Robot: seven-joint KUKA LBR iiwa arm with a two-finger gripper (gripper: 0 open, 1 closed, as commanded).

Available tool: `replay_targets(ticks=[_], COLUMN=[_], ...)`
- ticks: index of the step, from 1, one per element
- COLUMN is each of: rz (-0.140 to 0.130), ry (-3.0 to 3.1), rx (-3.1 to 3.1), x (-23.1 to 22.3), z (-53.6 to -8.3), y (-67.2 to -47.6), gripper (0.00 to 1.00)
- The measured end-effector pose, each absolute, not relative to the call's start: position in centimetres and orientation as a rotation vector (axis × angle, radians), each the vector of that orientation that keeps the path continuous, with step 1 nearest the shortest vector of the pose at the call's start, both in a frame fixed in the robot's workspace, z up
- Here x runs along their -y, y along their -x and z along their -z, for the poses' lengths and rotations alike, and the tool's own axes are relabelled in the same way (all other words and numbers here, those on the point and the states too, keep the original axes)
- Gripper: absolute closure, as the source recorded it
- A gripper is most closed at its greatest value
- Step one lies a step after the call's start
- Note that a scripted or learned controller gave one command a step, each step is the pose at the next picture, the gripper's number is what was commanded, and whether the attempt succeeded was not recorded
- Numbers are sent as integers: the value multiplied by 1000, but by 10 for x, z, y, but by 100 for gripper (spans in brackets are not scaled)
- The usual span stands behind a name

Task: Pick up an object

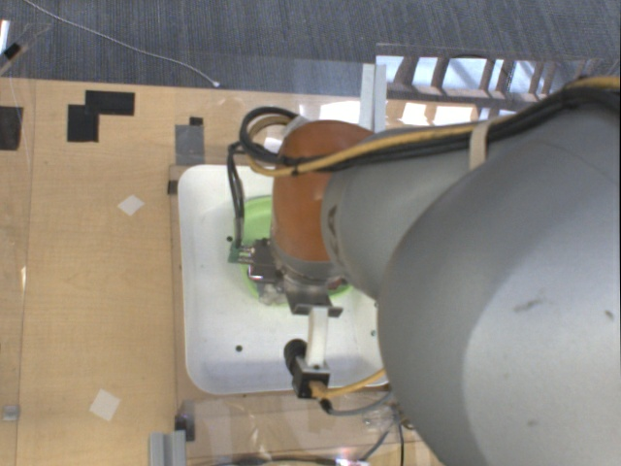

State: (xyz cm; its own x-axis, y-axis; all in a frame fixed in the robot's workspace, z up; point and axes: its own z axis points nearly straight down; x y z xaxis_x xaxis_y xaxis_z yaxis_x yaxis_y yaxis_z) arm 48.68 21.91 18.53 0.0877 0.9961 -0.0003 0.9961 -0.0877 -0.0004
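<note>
A bright green object (256, 219) lies in the white bin (209, 289), mostly hidden under the arm's wrist. The orange band of the arm (309, 197) stands right over it. The gripper (260, 272) reaches down at the green object's near edge, its tips hidden by the wrist body. Whether anything sits between them cannot be made out.
The big grey arm covers the right half of the view and hides the second bin. The wooden bench (87, 260) lies to the left with black marker patches (97, 113). A small dark speck (239, 349) sits on the bin floor.
</note>
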Motion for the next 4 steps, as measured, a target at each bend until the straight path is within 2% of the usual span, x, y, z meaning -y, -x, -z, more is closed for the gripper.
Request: replay_targets(ticks=[1,2,3,4], rz=[9,0,3,4], ry=[2599,2328,1776,1032], rx=[1766,2111,2593,2970], x=[-236,-180,-154,-162], z=[-300,-277,-250,-210], y=[-487,-487,-489,-487], gripper=[100,100,100,100])
